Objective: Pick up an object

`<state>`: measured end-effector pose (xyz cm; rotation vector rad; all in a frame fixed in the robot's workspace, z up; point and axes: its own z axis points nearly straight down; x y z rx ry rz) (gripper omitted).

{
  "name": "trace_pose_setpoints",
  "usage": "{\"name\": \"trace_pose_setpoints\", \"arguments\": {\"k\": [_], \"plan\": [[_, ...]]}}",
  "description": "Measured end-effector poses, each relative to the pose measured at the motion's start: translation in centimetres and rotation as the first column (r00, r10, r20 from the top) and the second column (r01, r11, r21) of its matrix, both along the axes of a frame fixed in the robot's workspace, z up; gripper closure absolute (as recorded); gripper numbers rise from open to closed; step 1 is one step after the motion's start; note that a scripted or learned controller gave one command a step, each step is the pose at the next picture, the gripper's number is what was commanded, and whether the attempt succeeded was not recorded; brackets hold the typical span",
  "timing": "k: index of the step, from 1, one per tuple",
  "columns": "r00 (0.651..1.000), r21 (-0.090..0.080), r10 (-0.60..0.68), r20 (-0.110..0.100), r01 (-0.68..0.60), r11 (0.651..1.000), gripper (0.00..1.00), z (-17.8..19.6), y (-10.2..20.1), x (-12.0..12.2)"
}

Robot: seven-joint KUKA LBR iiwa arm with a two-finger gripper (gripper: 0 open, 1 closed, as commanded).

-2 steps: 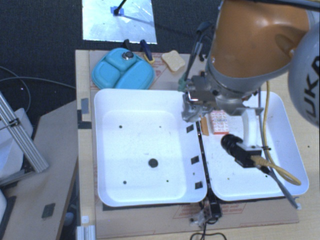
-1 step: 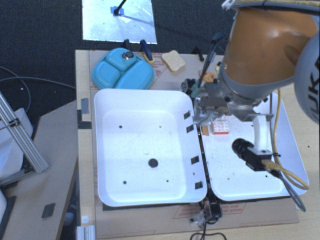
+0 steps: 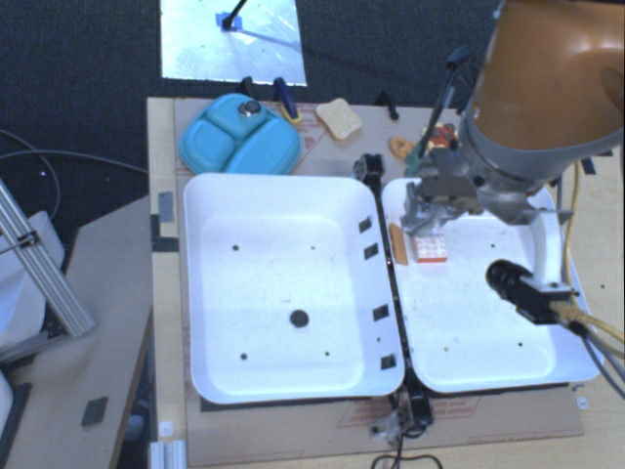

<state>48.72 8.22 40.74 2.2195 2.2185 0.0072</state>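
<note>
Gripper [image 3: 427, 215] hangs low in the right bin [image 3: 508, 364], at that bin's upper left corner; whether it is open or closed cannot be told. A small white-and-red box [image 3: 432, 250] lies just below it on the bin floor, contact not determinable. A thin orange stick [image 3: 397, 243] lies beside the box, along the bin's left wall. The left bin [image 3: 283, 291] adjoins.

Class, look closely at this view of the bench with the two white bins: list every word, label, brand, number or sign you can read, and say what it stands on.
No text can be read.
Small box in the right bin, beneath the claw: red and white markings, too blurred to read.
Cardboard sheet under the bins: faint reddish print near the blue tray, too blurred to read.
</note>
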Motion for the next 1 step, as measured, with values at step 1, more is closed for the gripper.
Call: {"name": "trace_pose_setpoints", "arguments": {"k": [1], "plan": [[1.000, 0.002, 0.003, 0.011, -0.003, 1.000, 1.00, 11.59, -1.61, -0.02]]}}
